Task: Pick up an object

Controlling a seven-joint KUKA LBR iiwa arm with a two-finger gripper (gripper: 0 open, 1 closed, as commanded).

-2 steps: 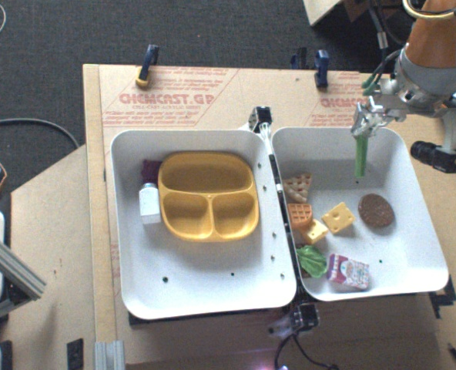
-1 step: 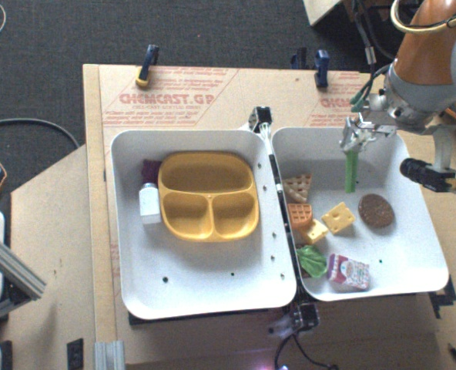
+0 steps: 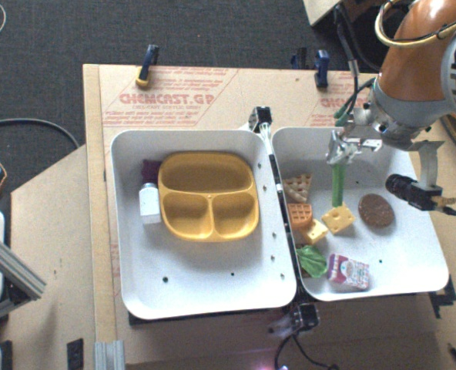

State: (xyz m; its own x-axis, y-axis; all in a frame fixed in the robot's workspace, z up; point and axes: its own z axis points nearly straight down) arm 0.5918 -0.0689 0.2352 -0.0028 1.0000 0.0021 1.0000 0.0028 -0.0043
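Camera view: looking down at a slant on two white bins sitting side by side on the bench.
Arm: reaching in from the right, with the gripper (image 3: 342,158) hanging over the upper part of the right bin (image 3: 413,272).
Claw: closing on the top end of a green stick (image 3: 338,185), which is hanging straight down from between the fingers.
Green stick: dangling with its lower end just above the cheese wedge (image 3: 337,220); whether it is touching the wedge I cannot tell.
Right bin contents: a waffle piece (image 3: 296,186), an orange block (image 3: 299,214), a leafy green toy (image 3: 313,262), a pink carton (image 3: 349,273) and a brown patty (image 3: 376,211) are lying there.
Left bin (image 3: 135,284): holding a yellow divided tray (image 3: 208,196) and a small white bottle (image 3: 149,204).
Progress: the grasp is looking made and the lift seems under way; carrying the stick clear is remaining.
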